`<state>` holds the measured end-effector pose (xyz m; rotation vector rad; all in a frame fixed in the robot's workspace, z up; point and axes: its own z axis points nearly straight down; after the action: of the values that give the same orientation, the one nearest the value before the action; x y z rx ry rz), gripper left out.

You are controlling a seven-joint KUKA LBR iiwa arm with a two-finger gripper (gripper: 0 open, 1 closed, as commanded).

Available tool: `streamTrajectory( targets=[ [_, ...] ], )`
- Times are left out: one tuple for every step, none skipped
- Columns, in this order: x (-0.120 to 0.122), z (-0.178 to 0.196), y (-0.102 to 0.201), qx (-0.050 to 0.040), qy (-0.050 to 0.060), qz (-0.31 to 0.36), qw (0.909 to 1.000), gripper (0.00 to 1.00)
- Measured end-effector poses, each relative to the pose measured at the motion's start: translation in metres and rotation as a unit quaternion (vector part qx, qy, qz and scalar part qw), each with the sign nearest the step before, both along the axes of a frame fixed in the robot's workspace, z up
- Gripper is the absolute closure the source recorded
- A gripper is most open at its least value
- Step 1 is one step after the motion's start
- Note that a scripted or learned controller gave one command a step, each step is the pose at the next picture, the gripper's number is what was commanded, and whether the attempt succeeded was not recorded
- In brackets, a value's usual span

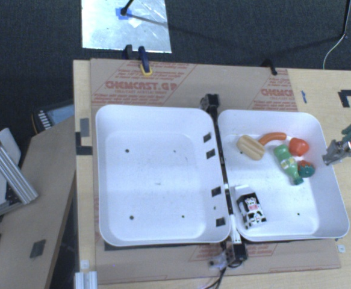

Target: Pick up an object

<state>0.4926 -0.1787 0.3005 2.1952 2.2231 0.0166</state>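
Note:
The right bin [319, 215] holds several small toys. A tan bread roll [250, 147] lies at the upper left, with an orange sausage [272, 137] just behind it. A red tomato-like piece [298, 146] sits beside a green toy [286, 160] and a small teal ball [306, 170]. A black-and-white cow-pattern block [251, 209] rests near the bin's left wall. My gripper [339, 152] hovers at the right rim of this bin, just right of the toys, with nothing seen between its fingers.
The left bin [154, 173] lies beside the right one, joined by a black divider strip [220, 167]. Both rest on cardboard [181, 83] on the bench. A shiny metal sheet [125, 15] lies on the dark floor behind. An aluminium rail [6, 167] stands at far left.

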Motion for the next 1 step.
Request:
streamTrajectory(
  targets=[
    [0.001, 0.0103, 0.0001, -0.0003, -0.001, 0.002, 1.0, 1.0]
  ],
)
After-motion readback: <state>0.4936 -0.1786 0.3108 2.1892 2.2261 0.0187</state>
